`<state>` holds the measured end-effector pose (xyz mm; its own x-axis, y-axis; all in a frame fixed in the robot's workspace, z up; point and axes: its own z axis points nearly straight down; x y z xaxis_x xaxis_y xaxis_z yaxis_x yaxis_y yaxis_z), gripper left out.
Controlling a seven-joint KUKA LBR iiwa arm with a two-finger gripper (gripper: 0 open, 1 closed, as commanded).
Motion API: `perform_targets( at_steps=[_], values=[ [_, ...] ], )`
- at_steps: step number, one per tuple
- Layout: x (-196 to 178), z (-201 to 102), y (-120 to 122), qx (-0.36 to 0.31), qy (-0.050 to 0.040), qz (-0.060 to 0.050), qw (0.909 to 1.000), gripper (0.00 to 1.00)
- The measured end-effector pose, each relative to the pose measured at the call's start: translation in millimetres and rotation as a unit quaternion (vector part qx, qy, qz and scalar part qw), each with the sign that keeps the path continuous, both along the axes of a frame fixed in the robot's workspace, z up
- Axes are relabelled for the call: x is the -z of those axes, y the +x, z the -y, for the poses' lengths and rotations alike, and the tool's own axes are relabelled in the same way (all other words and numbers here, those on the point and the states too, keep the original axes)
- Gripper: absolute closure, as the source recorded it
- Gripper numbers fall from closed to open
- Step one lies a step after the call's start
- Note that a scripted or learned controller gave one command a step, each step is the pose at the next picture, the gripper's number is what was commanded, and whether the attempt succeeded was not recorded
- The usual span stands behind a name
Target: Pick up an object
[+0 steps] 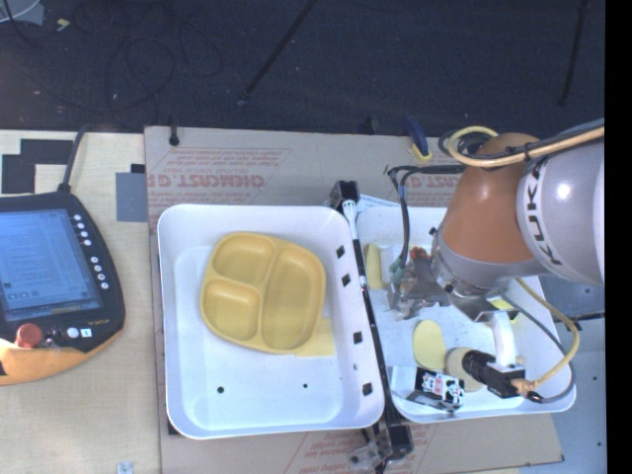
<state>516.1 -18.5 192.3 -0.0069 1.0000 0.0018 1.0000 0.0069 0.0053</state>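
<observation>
My gripper hangs low over the left part of the right bin, under the grey and orange wrist. A pale yellow piece lies just left of it, against the bin's left wall. A round yellow disc rests on the bin floor a little below the gripper. Near the front edge sits a small black-and-white object. I see nothing between the fingers, and the wrist hides much of the bin's far half.
The left bin holds a yellow divided plate with a flat yellow sheet poking out beneath it. A black divider runs between the bins. A tablet controller lies on the bench at far left.
</observation>
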Motion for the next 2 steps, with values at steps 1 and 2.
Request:
perform_targets(
  at_steps=[1, 2],
  values=[
    [5, 3, -2, 0.003, -0.0006, -0.004, 1.0000, 0.00],
    [5, 60, 38, 0.005, -0.0019, -0.003, 1.0000, 0.00]
  ],
)
